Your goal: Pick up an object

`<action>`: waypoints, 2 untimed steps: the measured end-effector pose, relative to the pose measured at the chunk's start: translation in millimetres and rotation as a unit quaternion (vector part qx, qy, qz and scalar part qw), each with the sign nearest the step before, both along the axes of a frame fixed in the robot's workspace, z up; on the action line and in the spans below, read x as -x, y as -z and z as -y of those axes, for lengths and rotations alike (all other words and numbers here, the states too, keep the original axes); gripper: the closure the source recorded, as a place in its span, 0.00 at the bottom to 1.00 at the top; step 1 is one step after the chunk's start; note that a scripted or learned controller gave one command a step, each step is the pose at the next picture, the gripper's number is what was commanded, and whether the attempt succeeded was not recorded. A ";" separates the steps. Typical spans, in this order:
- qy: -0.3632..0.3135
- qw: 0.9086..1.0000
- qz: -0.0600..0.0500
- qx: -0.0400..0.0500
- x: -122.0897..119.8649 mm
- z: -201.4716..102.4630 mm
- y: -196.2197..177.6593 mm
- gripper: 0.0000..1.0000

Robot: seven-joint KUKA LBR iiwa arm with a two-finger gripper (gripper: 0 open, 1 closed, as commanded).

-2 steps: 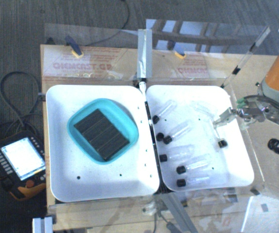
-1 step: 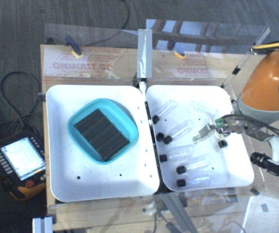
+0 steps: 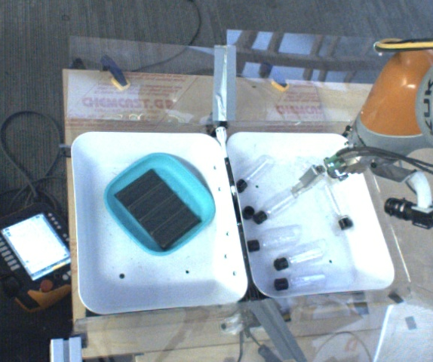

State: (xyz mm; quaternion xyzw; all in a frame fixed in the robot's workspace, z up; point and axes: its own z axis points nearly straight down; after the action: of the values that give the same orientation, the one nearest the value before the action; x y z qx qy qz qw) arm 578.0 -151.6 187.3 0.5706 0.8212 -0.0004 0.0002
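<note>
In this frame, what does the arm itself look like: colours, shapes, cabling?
The arm shows a rounded orange shell above a grey wrist section. Dark cables loop out towards the slim metallic gripper, and a white-and-black fitting juts out below.

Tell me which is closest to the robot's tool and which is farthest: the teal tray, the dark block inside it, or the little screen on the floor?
Seen from the camera above, starting from the tool over the right bin:
1. The teal tray, in the left bin.
2. The dark block, lying inside that tray.
3. The little screen, on the floor past the left bin.
</note>
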 end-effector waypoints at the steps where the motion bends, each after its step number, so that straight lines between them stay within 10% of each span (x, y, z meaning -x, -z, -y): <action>1: -0.091 0.996 0.001 0.000 33.8 61.4 -22.6 0.00; 2: -0.160 0.987 0.000 -0.001 80.6 28.6 -9.3 0.00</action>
State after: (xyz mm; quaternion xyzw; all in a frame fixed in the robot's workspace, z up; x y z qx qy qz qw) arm 497.4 -180.2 196.6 0.4323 0.9017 0.0003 0.0001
